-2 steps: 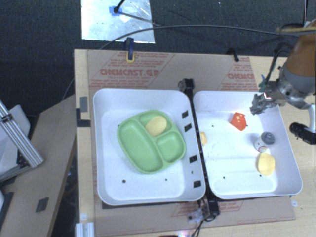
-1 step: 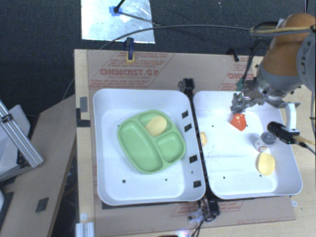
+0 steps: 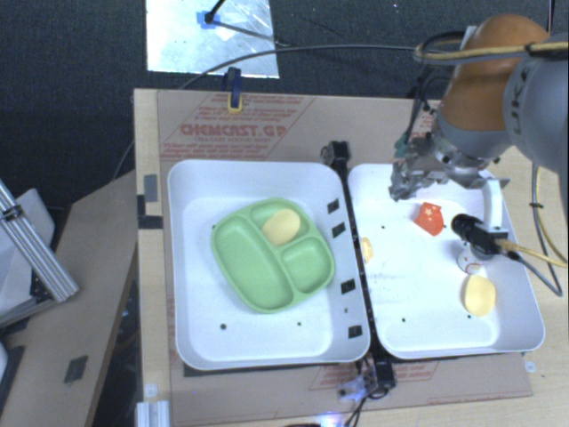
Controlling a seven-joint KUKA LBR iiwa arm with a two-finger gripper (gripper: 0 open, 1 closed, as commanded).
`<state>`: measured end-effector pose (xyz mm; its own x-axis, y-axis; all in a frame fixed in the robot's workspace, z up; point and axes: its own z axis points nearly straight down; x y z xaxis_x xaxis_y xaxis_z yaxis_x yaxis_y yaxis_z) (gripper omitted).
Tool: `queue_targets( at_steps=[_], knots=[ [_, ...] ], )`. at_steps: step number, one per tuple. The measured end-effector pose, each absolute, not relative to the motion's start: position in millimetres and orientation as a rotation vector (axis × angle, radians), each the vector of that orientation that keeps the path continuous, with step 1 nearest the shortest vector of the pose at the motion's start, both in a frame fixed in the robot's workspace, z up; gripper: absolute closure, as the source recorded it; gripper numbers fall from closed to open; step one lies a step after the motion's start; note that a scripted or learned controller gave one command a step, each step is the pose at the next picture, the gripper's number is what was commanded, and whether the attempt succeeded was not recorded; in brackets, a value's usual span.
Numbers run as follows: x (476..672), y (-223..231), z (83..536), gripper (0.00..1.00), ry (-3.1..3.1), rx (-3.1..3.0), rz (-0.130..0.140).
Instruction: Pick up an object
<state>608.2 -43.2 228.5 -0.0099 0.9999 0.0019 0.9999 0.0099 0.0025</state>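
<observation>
My gripper (image 3: 404, 188) hangs over the back left part of the right bin (image 3: 444, 332), its dark fingers pointing down just left of a small red block (image 3: 429, 218). Nothing shows between the fingers. A pale yellow lemon-like piece (image 3: 478, 295) lies toward the right bin's front right. Another small yellow piece (image 3: 365, 250) sits against that bin's left wall. In the left bin (image 3: 249, 336) a green divided tray (image 3: 267, 256) holds a yellow round piece (image 3: 282, 227) in its upper compartment.
The grey arm with its orange band (image 3: 484, 60) fills the upper right, over the right bin's back edge. A black attachment and cable (image 3: 480, 234) hang beside the red block. Clips run along the divider between the bins (image 3: 351, 238).
</observation>
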Motion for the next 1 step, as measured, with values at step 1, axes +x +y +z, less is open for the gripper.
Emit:
queue_targets(
  at_steps=[1],
  knots=[
    [603.1,0.7,230.9,1.0,2.232,2.211,0.003]
  ],
)
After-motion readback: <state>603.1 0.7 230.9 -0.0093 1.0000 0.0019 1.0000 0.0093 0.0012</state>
